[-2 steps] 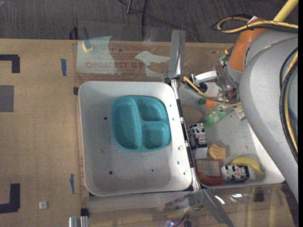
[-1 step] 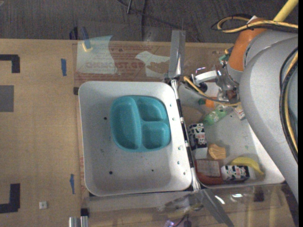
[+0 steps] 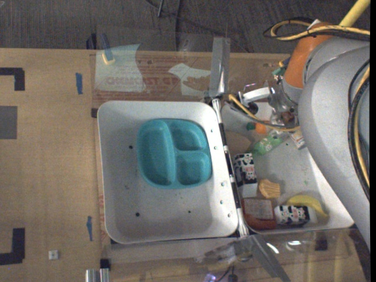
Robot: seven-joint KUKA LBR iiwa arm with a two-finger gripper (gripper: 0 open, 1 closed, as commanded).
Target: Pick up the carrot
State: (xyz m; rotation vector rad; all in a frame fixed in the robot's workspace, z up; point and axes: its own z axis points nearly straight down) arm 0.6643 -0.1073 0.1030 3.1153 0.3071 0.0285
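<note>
- Gripper (image 3: pixel 281 117) down at the right bin's (image 3: pixel 317 178) twelve o'clock; grasp state: can't tell.
- Carrot (image 3: pixel 251 126) just beside it: centre over it, descend squarely.

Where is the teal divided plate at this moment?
In the camera view, the teal divided plate lies in the left white bin, towards its upper middle, left of the divider between the two bins.

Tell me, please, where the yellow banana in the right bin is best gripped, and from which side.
Grip the banana across its middle, from straight above. It lies flat, its narrow width exposed, while the cow-patterned carton crowds its lower-left end, so a sideways approach there looks blocked.
</note>
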